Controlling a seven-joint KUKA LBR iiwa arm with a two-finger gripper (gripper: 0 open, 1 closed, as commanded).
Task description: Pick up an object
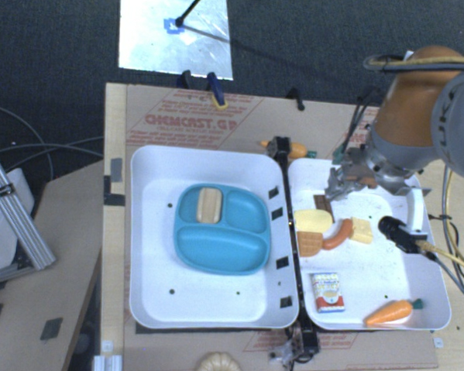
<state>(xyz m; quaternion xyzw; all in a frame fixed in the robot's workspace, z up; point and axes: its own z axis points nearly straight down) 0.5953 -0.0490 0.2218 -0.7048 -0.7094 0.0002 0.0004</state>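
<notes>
Grey and orange, the arm is reaching in from the right of the frame, and its gripper is hanging over the upper left part of the right bin. You cannot tell from this view how the gripper is set, and nothing is showing as held.

I judge that the approach step is in hand: the tool is hovering just above a small brown piece, beside the yellow cheese-like piece and the red sausage.

If you are taking the sausage, note that its long axis is running diagonally, from lower left to upper right in the frame, the upper end touching the pale yellow block. The next move is calling for a descent with the closing direction across that axis, clear of the neighbours.
</notes>
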